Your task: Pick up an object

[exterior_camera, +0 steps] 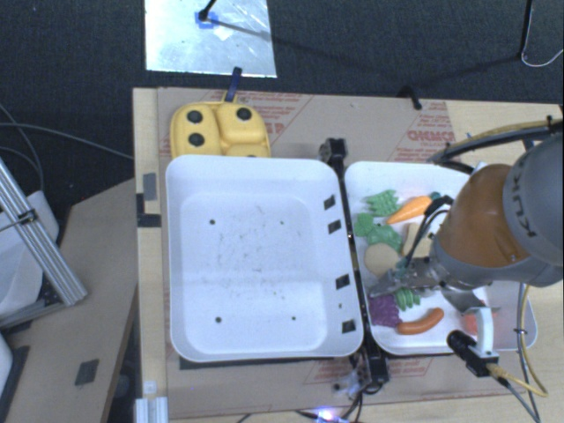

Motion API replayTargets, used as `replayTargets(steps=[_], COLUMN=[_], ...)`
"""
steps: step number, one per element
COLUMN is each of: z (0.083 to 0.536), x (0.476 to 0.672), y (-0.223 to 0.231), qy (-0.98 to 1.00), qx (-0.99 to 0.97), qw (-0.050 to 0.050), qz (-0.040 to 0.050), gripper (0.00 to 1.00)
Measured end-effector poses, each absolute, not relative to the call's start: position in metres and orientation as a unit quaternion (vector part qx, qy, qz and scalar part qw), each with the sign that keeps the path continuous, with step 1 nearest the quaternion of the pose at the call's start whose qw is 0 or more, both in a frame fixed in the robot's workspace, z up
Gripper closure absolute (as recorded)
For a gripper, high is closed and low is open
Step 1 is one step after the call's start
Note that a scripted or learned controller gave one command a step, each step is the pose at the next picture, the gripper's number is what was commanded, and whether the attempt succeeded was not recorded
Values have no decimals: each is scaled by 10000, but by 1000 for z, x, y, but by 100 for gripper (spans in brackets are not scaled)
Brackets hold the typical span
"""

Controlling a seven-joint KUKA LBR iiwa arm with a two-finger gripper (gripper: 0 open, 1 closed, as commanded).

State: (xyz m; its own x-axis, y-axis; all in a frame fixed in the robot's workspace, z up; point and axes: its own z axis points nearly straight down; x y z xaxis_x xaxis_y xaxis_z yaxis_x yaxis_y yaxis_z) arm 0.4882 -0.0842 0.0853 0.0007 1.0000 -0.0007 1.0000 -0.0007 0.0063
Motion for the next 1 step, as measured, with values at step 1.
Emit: replayTargets(steps=[1], z=[97], x=[490], y=[-84], qy=[7073], qx=[7069], qw=[33], qz=[33], gripper=[100])
